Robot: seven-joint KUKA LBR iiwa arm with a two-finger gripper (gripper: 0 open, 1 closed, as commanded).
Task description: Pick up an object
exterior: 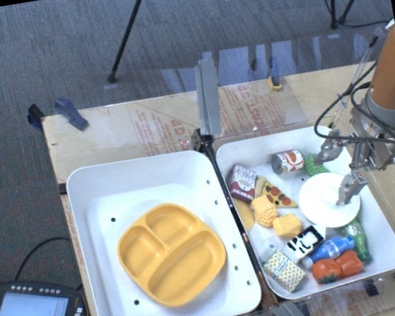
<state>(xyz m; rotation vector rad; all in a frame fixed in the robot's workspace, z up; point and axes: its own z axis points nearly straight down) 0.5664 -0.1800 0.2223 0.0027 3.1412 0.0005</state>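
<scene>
White and round, a small plate (328, 200) lies in the right bin (388, 226), toward the right-middle of the frame, plain and glossy with no print on it. The gripper (347, 193) hangs right over its right half, one grey finger (346, 190) slanting down onto the white surface; whether the fingers are spread or closed I cannot tell from here, and nothing can be seen caught between them. Around the plate sit a small can (287, 161) with a red and white label, its lettering too small to read, a dark red packet (243, 182), a yellow pineapple-like toy (265, 212), a black and white card (304, 241), a blue bottle (331, 248) and a red pepper (336, 267). In the left bin (92, 202) rests a yellow divided tray (171, 253). Faint red mirrored lettering shows on the bench board (139, 129) above.
</scene>
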